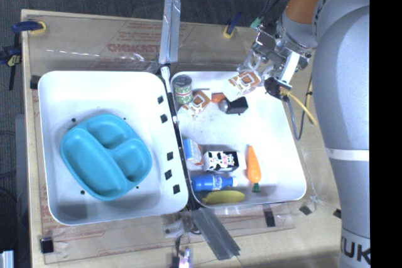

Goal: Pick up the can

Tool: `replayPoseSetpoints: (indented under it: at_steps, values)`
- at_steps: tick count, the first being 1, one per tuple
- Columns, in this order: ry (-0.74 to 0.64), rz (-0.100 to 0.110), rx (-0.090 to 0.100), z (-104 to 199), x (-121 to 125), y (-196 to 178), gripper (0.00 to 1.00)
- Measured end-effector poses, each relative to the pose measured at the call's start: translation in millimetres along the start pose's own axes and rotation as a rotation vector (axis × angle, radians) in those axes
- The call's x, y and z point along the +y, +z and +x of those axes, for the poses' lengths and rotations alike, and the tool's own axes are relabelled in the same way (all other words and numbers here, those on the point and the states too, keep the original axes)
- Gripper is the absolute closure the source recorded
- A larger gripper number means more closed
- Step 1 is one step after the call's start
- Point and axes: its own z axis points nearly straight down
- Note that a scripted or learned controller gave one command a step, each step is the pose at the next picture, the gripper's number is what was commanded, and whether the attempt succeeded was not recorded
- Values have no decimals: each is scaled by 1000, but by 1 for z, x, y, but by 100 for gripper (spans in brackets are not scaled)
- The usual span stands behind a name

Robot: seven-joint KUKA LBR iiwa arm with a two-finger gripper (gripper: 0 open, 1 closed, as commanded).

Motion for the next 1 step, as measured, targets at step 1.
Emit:
replayPoseSetpoints:
  at_steps: [1]
  values:
    - [198,3,0,46,-48,33,100]
